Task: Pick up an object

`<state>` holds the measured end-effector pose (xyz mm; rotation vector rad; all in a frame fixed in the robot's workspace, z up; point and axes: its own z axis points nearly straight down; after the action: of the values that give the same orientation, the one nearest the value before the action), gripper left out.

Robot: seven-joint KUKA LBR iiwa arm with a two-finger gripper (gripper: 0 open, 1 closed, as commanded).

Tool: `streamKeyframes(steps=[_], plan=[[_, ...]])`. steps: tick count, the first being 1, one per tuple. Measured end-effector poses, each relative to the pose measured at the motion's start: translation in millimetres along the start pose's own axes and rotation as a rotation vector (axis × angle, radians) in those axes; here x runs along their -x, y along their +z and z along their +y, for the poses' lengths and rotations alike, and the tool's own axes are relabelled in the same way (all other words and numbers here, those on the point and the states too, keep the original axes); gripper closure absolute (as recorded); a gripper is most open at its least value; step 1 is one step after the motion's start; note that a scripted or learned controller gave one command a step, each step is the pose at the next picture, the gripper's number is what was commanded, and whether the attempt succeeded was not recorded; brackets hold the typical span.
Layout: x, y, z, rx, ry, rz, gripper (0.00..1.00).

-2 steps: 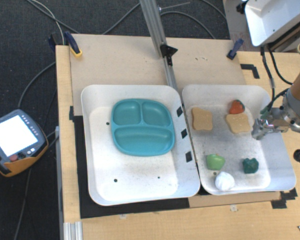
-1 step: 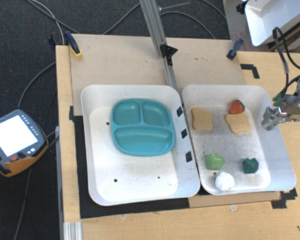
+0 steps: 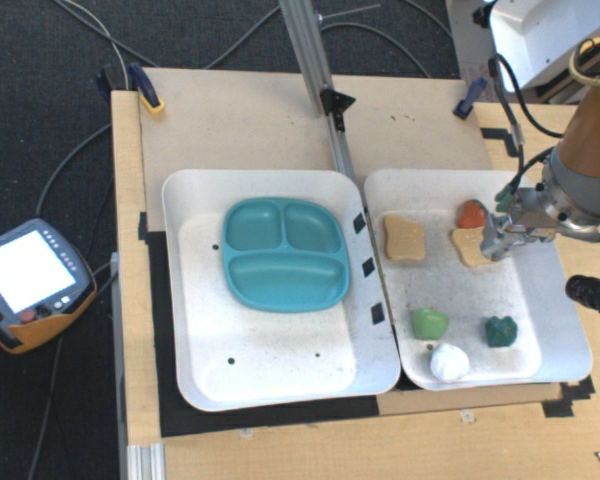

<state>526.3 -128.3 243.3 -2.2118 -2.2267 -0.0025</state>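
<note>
The right bin (image 3: pixel 540 363) holds a tan bread-like piece (image 3: pixel 404 238), a second smaller tan piece (image 3: pixel 469 248), a red-orange item (image 3: pixel 472 214), a light green item (image 3: pixel 430 322), a dark green item (image 3: pixel 500 331) and a white item (image 3: pixel 448 363). My gripper (image 3: pixel 496 245) hangs low at the right edge of the smaller tan piece, just below the red-orange item. Whether it touches either one is unclear from this angle.
The left bin (image 3: pixel 205 368) carries a teal divided plate (image 3: pixel 284 254). A metal pole (image 3: pixel 315 58) slants down to the gap between the bins. Black clips (image 3: pixel 368 266) sit along the divider. A handheld pendant (image 3: pixel 25 283) lies off the bench at left.
</note>
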Motion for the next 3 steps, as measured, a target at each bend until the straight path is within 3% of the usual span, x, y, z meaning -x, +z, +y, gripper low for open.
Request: streamKeyframes(steps=[3], plan=[[-161.3, -4.8, 36.9, 0.002, 0.0, -0.001, 1.0]])
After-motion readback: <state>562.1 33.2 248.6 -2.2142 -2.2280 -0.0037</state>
